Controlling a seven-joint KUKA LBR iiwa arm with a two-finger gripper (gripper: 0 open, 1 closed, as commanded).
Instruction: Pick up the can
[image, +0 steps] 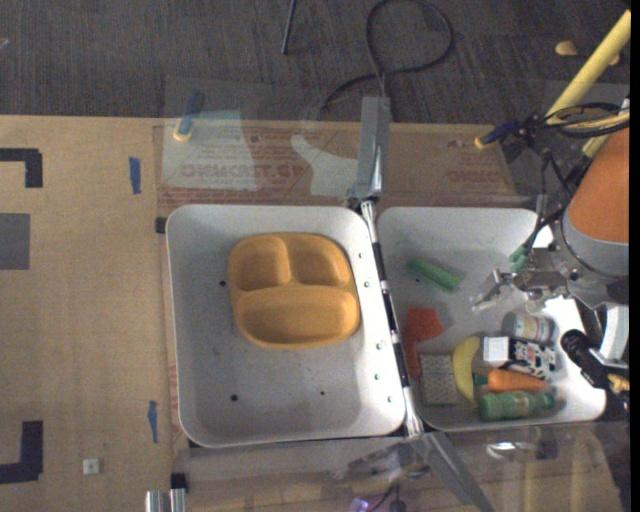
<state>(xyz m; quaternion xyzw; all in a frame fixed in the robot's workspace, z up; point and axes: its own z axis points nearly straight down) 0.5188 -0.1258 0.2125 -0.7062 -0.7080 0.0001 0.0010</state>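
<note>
**Fingers spread and empty above a crowded bin, the can just below them**

The fingers (490, 294) of the gripper (500, 283) stand apart with nothing between them, poised over the right bin (450, 215) as the grey arm (600, 200) with its orange band reaches in from 3 o'clock. The can (528, 326), a small pale cylinder, sits just beside the gripper at its 5 o'clock, and nothing grips it. The open stance looks like readiness: the jaws seem set wide enough to straddle the can once they are brought over it.

The can is hemmed in. A white and black carton (520, 352) touches it at 6 o'clock, with a carrot (515, 380) and a green bottle (515, 404) stacked beyond that along the bin's near wall. A banana (465, 365) curls at the can's 8 o'clock, next to a grey mesh pad (438, 377). A red piece (423, 325) and a green stick (433, 273) lie well apart from the can, toward 9 and 10 o'clock. The crowding likely leaves the can's 12 o'clock side as the free approach, and a finger coming down on the 6 o'clock side could jam on the carton.

The left bin (280, 400) holds one thing, a yellow divided plate (293, 290), lying flat above the bin's centre, toward 12 o'clock.
</note>
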